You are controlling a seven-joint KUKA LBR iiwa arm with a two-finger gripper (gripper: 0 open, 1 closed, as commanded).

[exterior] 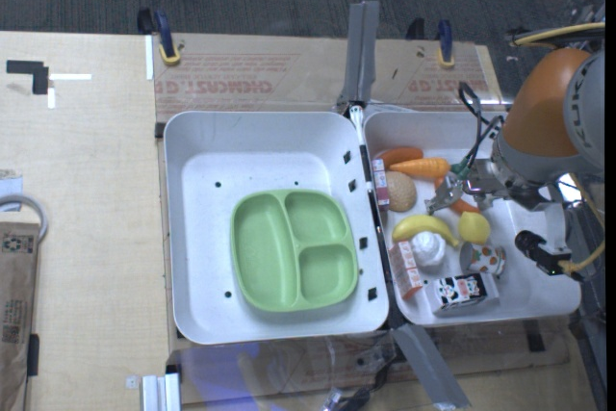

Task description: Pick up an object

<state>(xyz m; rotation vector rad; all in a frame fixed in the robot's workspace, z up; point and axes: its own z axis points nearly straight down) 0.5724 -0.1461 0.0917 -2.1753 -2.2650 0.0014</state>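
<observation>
Looking down from the fixed camera, I see the pale wooden bench (77,207) first, with a sheet of printed cardboard (260,77) clamped along its far edge. On it sit the two shallow white bins, side by side and touching along a grey divider. My left bin (192,207) carries only a green compartment tray (294,248), lying flat near the middle with its two smaller wells toward the right. My right bin (539,298) is the crowded one, and that is where every pickable object lies.

My arm (553,125) comes in from the right, the orange band bulking over the bin's upper right corner. Its gripper (450,195) hangs low over the middle of the right bin, just above the yellow lemon (474,226) and right of the carrot (420,167). From this slanted angle I cannot tell how far the claw is spread, and I cannot see anything caught in it.

Among the toys, the carrot lies across the top of the pile with a second orange-red piece (399,153) just behind it. A brown, rounded item (399,193) sits below them against the bin's left wall. The banana (423,227) curves between that and the lemon. Nearer me, a white bottle-shaped thing (429,248) rests beside a small red and white carton (405,269). A black and white milk carton (460,291) lies on its side by the near wall, and a small spotted piece (487,260) sits just above it.
</observation>
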